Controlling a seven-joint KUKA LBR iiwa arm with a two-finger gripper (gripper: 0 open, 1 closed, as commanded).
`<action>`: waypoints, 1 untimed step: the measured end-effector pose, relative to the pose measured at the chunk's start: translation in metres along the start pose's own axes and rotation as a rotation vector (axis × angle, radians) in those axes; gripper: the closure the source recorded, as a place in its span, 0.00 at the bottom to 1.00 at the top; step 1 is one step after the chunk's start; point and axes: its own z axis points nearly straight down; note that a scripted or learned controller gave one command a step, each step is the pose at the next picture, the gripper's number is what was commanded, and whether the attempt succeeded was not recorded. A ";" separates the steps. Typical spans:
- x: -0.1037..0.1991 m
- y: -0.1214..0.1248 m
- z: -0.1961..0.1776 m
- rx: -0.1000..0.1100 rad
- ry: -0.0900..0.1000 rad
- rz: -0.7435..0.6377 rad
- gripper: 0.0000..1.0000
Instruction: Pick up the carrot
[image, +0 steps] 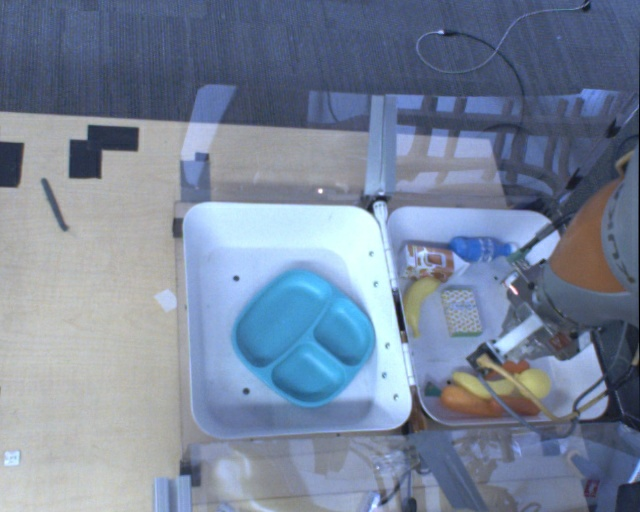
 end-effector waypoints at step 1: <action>-0.004 0.008 -0.075 -0.003 0.001 0.101 1.00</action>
